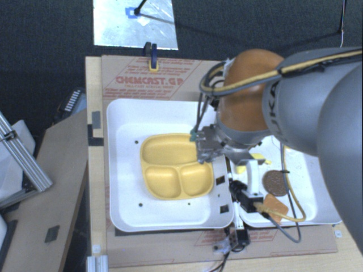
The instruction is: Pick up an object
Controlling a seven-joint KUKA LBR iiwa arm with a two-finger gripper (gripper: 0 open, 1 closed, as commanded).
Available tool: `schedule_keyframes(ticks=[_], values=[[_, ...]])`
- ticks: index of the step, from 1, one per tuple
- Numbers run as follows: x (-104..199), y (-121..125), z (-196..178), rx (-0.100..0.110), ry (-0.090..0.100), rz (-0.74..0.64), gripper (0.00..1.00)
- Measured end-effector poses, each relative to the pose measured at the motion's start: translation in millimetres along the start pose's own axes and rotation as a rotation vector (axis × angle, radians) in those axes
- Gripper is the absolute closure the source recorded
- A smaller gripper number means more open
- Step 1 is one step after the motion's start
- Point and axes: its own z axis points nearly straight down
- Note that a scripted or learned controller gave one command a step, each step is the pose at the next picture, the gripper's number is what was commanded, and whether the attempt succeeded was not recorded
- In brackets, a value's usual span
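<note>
Landmark: we take the yellow plastic plate with three compartments [174, 166] as our reference; it lies flat in the middle of the left white shallow bin [122, 129], a little toward the wall shared with the right white bin [317, 205].

Arm: the grey arm with the orange band [249, 89] reaches over the plate's right side, and the wrist hangs above the plate's right rim.

Gripper: the two-finger gripper [203, 152] is at the right rim of the plate, near the point where the large upper compartment meets the lower right one. We cannot tell how it stands, because the wrist covers it from above.

Why there: we judge that the rim is chosen because a flat plate offers only its edge for a pinch.

Contact: we cannot tell if the gripper touches the rim or hangs just over it.

Other things: to the right of the plate, in the right bin, we see a brown round disc [276, 182], a tan-orange piece [274, 206] just below it, and a small yellow item [255, 158] near the wrist. They are well apart from the plate.

Cables: black and yellow cables [295, 208] hang from the arm over the right bin, so they could drag on the small things there.

Progress: the plate rests flat, so we judge it is not yet lifted.
</note>
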Motion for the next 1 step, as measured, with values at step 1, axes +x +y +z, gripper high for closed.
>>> schedule_keyframes(ticks=[1], values=[[-3.4, 0.8, -0.6, -0.002, -0.002, 0.007, 0.0]])
